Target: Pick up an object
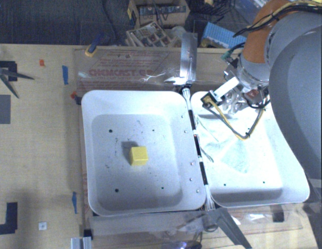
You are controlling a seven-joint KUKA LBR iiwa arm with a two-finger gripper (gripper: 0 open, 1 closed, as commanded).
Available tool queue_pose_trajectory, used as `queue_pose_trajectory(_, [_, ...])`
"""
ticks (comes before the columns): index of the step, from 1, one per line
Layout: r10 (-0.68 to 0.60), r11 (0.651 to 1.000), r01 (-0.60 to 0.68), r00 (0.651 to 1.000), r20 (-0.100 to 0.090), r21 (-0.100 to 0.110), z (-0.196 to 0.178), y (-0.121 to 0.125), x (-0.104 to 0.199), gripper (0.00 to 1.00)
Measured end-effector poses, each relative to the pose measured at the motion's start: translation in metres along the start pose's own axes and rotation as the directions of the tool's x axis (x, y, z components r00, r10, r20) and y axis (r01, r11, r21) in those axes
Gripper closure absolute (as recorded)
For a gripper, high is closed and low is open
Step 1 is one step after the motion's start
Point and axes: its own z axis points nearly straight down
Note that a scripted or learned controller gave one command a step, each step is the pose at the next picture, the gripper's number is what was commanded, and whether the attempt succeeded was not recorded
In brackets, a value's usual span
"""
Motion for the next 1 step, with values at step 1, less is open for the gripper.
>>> queue_pose_trajectory(1, [0.214,0.977,-0.214,0.977,0.001,0.001,0.0,-0.0608,0.0433,1.0])
